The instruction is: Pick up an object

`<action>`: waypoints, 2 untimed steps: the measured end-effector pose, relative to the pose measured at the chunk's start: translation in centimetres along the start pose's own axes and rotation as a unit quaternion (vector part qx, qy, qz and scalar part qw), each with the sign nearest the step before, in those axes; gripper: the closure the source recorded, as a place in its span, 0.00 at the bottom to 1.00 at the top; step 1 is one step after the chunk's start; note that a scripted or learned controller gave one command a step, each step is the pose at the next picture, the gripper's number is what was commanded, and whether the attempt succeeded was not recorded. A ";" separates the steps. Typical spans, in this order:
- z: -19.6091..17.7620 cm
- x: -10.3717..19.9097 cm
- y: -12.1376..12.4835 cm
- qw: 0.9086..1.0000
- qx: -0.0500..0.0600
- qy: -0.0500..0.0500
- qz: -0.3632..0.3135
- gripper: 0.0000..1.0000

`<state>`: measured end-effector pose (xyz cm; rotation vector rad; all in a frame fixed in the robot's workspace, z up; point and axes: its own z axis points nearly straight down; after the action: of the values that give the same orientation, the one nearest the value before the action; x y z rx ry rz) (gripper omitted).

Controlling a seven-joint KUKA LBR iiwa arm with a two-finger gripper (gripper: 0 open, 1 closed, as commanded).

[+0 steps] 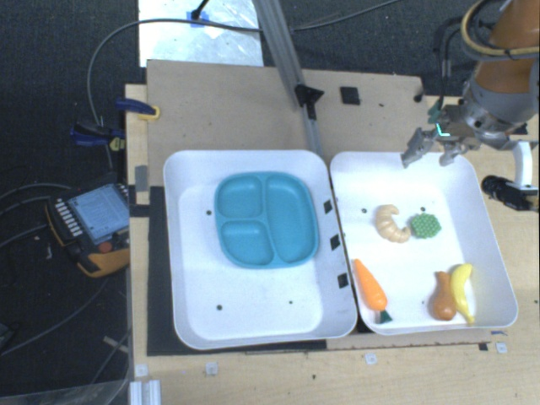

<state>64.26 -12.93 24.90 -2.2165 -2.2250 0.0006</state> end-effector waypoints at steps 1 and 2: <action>-0.2 0.0 0.1 1.000 -0.002 0.000 0.000 0.00; 4.5 0.7 -0.5 1.000 0.000 0.000 0.000 0.00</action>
<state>63.79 -12.23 20.43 -2.2176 -2.2243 0.0018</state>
